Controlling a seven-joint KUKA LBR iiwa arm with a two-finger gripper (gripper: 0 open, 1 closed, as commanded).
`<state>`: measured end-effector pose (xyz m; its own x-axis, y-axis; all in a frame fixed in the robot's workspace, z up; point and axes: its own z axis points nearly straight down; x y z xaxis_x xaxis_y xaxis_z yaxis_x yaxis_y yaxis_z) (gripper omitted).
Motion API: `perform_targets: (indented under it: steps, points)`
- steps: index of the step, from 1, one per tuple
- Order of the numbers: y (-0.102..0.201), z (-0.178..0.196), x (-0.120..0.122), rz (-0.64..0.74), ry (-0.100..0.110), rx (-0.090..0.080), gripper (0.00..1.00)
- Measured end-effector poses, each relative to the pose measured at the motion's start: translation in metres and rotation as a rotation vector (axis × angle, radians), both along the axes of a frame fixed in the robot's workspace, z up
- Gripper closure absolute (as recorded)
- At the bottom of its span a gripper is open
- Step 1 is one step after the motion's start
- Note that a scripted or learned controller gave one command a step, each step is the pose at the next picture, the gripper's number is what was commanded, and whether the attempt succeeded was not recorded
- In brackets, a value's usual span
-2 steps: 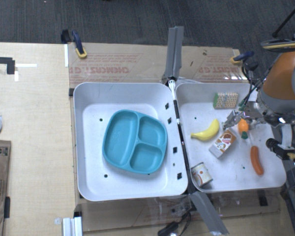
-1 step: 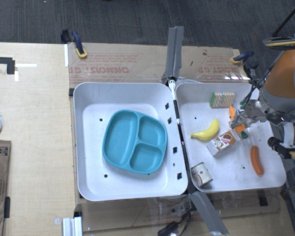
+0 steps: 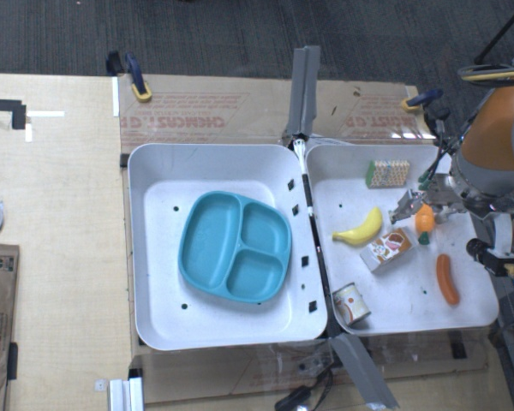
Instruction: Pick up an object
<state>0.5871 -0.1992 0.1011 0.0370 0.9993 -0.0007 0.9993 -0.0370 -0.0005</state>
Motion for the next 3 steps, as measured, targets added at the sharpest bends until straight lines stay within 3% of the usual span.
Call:
perform_targets:
  steps: [1,2,3]
  points:
    - [-0.001,0.009,0.0,-0.002,0.0,0.0,1.0]
    - [0.045,0.019,0.021,-0.126,0.014,0.0,1.0]
    - [0.085,0.089,0.039,-0.002,-0.001,0.0,1.0]
